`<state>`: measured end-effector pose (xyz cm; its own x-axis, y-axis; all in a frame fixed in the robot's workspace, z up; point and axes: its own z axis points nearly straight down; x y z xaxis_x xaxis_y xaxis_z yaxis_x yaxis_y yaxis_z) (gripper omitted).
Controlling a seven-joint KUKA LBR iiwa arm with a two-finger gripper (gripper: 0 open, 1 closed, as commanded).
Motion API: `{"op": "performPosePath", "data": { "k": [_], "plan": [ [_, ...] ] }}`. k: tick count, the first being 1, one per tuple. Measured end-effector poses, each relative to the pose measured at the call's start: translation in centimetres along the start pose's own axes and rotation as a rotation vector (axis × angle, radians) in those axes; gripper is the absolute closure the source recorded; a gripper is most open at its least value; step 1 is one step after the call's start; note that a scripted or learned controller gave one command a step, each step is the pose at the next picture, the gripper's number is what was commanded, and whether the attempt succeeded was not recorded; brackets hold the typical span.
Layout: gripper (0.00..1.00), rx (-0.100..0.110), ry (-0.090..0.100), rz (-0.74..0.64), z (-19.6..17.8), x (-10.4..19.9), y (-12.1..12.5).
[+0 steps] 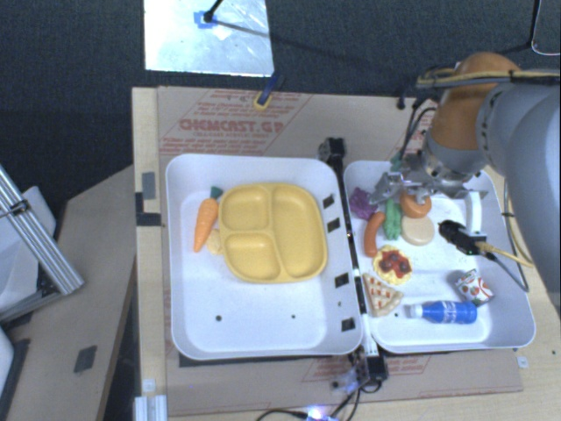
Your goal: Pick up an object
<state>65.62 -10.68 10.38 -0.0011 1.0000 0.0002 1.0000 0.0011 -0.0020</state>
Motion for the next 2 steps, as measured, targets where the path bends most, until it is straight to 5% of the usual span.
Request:
{"op": "performPosePath", "data": {
  "k": [1, 2],
  "plan": [
    [0.00, -0.010, -0.003, -0.003, 0.8, -0.1, 0.5],
    [1.00, -0.013, -0.010, -0.002, -0.4, -0.4, 0.5]
  ]
}}
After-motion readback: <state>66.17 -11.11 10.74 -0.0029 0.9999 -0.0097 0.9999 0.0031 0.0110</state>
